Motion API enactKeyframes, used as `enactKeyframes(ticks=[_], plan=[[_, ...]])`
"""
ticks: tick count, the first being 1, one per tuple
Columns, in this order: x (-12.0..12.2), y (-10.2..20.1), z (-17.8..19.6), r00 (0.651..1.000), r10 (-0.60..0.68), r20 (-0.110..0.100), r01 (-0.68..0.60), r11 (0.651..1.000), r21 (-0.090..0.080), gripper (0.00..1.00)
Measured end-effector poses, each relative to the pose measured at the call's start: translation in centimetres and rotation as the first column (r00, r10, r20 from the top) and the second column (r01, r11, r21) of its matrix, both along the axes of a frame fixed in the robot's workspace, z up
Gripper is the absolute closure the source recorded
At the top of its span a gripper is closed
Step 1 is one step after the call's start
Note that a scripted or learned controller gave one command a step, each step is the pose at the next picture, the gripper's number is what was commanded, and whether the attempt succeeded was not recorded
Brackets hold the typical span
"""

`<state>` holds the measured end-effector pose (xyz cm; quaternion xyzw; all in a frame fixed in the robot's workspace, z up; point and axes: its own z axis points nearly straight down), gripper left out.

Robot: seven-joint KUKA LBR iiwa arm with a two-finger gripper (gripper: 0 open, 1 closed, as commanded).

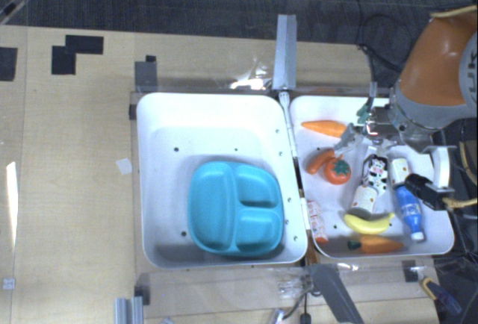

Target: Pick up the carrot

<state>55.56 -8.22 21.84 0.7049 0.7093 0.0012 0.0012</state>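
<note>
- Claw (364, 128) sits low over the right bin (448, 240), beside the carrot (323, 128); we cannot tell how it is set.
- We see the carrot as an orange taper lying flat near the bin's far wall.
- Also there: a banana (367, 222), a blue bottle (409, 212) and blurred small items.
- Left bin (160, 128) holds a blue divided plate (235, 206).

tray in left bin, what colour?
Light blue tray, sectioned, in the left bin. Camera view shows it plainly.
</note>
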Motion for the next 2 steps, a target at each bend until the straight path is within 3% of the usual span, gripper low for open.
enactKeyframes(ticks=[1,2], plan=[[6.3,-4.5,-3.6,0.993,0.121,0.001,-0.121,0.993,-0.001,0.00],[11.5,-4.0,-12.6,0.956,0.295,0.001,-0.295,0.956,-0.002,0.00]])
